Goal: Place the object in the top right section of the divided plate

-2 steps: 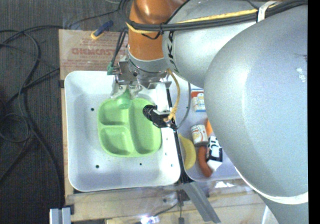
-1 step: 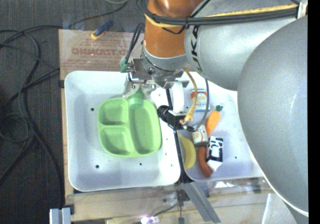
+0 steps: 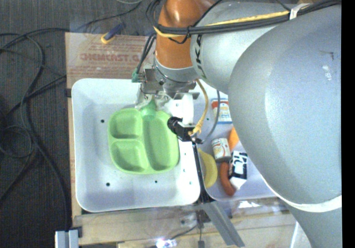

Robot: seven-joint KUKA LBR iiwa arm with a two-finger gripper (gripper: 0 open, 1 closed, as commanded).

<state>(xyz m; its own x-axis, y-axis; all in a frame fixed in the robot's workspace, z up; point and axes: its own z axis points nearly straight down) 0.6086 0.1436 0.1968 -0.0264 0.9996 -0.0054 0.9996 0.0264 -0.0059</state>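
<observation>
Well, you can read "CHEMKAST" on the cardboard (image 3: 105, 57) (faded); gripper (image 3: 152, 100) at green plate's (image 3: 144, 141) top edge, state unclear.

The green three-section plastic divided plate (image 3: 143, 146) lies inside the left shallow white bin (image 3: 94, 186), toward that bin's right wall. The two-finger gripper (image 3: 152, 100) hangs over the plate's far edge. In the right shallow white bin (image 3: 252, 188), a round yellow piece (image 3: 209, 167) lies against the left wall, with a small labelled can (image 3: 220, 147) just behind it and an orange carrot-shaped toy (image 3: 227, 183) to its right
</observation>
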